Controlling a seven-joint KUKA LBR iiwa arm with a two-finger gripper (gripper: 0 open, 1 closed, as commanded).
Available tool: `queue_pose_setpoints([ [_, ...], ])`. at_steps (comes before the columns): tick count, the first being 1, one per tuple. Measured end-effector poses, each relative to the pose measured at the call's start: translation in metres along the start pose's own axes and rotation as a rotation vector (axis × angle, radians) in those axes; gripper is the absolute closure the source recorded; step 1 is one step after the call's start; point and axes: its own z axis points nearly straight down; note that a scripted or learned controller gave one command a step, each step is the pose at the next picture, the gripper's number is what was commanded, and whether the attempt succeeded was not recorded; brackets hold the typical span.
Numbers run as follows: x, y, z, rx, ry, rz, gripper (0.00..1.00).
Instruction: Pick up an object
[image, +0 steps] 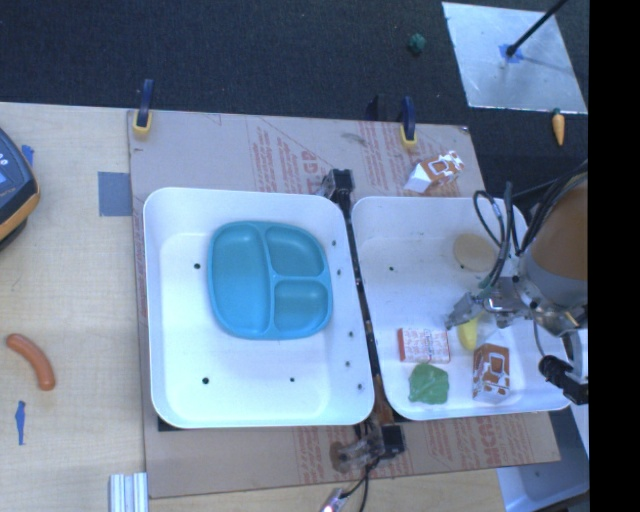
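My gripper (478, 312) hangs low over the right bin (400, 225), near its right side. A small yellow object (467, 335) lies just below the gripper's tip. A red and white packet (424, 345) lies to the left of it. A green leafy piece (429, 384) sits near the bin's front edge, and an orange and white carton (491, 371) lies beside it. A tan round object (473, 251) rests at the back right, partly behind the cables.
The left bin (170, 300) holds a blue divided plate (270, 279). A small carton (435, 172) lies on the cardboard behind the right bin. A sausage toy (31, 360) lies on the bench at far left, and a dark device (14, 190) sits at the left edge.
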Motion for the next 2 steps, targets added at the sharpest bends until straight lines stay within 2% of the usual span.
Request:
queue_pose_setpoints([
  [1, -0.001, 0.001, -0.011, -0.001, -0.002, -0.005, 1.00],
  [2, 0.066, 0.038, -0.001, -0.004, 0.000, -0.003, 1.00],
])
